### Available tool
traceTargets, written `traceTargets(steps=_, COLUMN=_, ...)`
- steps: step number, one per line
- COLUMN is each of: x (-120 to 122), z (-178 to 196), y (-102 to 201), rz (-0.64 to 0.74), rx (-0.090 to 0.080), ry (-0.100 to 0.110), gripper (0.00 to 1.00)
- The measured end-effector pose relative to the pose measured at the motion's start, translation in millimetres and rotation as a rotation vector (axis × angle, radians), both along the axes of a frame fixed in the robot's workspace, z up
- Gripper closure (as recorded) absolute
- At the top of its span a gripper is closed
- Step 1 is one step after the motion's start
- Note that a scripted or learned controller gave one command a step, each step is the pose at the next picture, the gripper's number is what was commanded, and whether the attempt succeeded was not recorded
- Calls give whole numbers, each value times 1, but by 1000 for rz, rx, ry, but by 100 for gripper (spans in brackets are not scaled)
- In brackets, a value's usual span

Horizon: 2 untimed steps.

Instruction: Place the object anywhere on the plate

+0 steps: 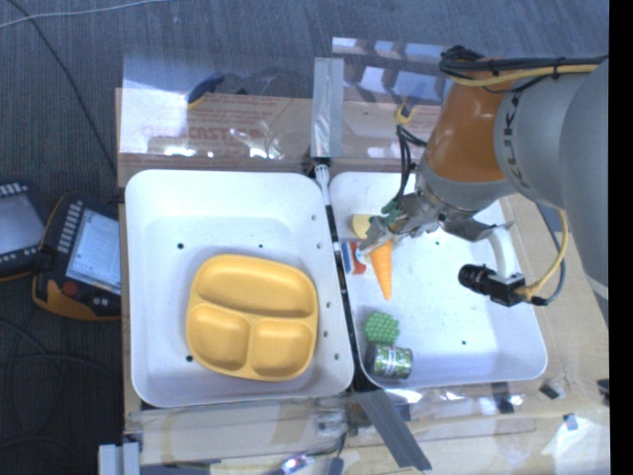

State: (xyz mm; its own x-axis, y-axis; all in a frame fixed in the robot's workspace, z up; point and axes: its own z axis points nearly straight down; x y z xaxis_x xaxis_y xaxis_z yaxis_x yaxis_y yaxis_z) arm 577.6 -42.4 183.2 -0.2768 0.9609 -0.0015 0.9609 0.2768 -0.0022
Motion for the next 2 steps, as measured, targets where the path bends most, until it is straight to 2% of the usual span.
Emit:
traceTargets(steps=1, x=0, z=0, y=0, rz=0, rx=0, ry=0, gripper=0)
traceTargets(steps=2, x=34, z=0, y=54, rz=298, rx=1, ry=0, gripper=0)
